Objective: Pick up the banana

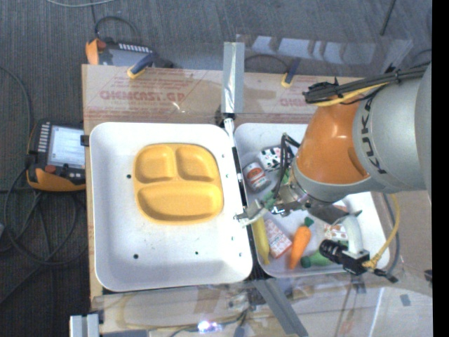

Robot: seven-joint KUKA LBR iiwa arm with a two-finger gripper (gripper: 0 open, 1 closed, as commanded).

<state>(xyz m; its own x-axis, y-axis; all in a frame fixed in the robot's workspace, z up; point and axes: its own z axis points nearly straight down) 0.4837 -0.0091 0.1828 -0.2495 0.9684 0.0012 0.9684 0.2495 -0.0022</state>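
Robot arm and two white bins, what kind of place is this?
Probably a robot lab: a grey and orange robot arm over white bins of toy food like a carrot, with cables on the carpet.

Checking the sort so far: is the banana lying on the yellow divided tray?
No, the banana lies in the right bin beside the carrot.

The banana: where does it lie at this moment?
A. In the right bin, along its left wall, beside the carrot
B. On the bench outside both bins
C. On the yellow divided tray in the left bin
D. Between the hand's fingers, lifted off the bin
A: the banana lies flat in the right bin close to its left wall, with the carrot a little to its right; the yellow tray sits in the left bin.
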